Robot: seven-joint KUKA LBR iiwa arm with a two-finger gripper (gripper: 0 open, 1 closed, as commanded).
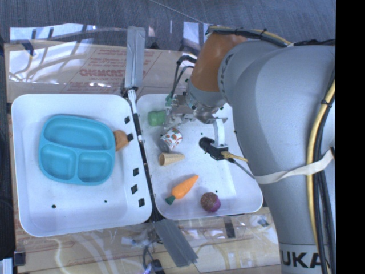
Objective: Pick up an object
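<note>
A table lined with brown cardboard carries two shallow white bins side by side, with dark carpet beyond it. In the right bin stands a small patterned cup, white with red marks, and everything else is placed from it. Just above it and a little to its left lies a green block. Just below it lies a tan ice-cream cone on its side, its point to the right. Further below is an orange toy carrot with its green end to the lower left, and below and to the right is a dark purple ball.

The tool hangs just above the cup, close to the green block, on the grey arm. Whether it is spread or pressed together cannot be told.

Left of the cup, across the divider, the left bin holds an orange-brown piece, with a blue divided tray further left.
</note>
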